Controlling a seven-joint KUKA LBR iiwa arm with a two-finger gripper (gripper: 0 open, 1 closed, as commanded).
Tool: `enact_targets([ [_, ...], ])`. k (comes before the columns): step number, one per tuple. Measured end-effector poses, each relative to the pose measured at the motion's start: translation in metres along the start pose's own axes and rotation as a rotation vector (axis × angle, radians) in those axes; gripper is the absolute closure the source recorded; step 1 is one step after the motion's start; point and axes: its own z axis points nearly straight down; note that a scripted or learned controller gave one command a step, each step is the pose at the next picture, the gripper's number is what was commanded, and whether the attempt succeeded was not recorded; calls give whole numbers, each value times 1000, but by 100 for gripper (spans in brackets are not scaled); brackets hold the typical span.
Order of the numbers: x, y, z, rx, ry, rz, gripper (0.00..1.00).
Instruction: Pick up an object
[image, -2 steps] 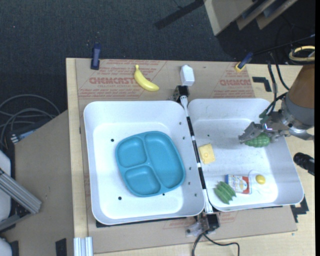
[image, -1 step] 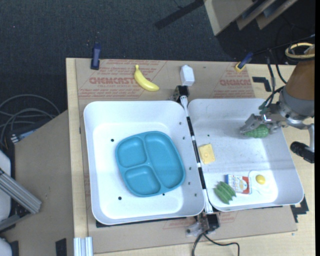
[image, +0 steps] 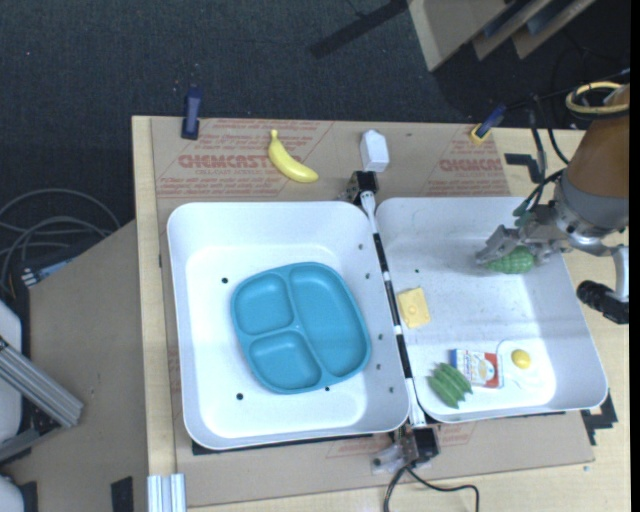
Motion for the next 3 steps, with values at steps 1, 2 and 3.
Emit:
enact_targets([
  [1, -27, -4, -17, -1, -2, 2, 0],
  [2, -16, -125, 52, 4, 3, 1, 0],
  [3, -16, -124, 41, 0, 1, 2, 100],
])
